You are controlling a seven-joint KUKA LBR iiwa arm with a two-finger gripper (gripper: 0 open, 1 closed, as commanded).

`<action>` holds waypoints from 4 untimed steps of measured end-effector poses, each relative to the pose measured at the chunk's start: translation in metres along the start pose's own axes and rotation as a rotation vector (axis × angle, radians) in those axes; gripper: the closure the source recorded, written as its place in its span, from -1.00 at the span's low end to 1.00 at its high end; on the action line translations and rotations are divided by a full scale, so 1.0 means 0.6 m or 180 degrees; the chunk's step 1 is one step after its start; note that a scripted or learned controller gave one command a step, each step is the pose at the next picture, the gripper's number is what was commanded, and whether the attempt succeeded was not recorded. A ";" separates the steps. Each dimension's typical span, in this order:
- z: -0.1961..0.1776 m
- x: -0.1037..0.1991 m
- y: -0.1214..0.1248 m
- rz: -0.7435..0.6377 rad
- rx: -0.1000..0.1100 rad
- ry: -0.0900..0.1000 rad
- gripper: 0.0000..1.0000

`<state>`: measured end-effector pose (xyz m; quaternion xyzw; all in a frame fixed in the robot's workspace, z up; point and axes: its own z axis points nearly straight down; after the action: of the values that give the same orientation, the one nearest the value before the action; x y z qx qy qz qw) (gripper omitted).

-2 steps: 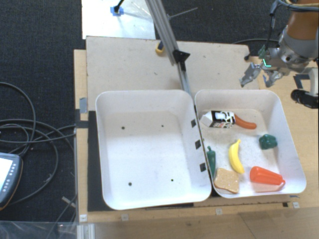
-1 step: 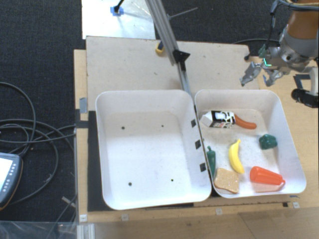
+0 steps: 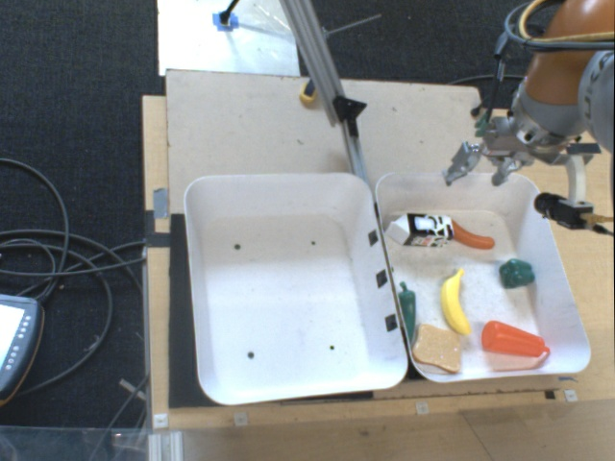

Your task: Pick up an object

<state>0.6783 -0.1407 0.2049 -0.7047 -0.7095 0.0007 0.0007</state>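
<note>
My gripper hangs open above the far rim of the right bin, with nothing between its fingers. Below it in that bin lie a small milk carton with black cow spots and an orange sausage. Nearer the front are a yellow banana, a dark green broccoli piece, a green pepper by the left wall, a slice of toast and a red-orange pepper.
The left bin stands beside the right one on the bench. A slanted metal pole crosses from the top down to the bins' shared wall. Cables and a tablet lie on the floor at the left.
</note>
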 end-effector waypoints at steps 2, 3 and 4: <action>0.184 -0.012 0.003 0.0009 0.0003 0.0000 -1.00; 0.158 -0.012 0.007 -0.0002 -0.0024 -0.0006 1.00; 0.051 -0.020 0.016 0.0010 -0.0038 -0.0008 1.00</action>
<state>0.6878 -0.1524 0.1745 -0.7058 -0.7084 -0.0026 -0.0044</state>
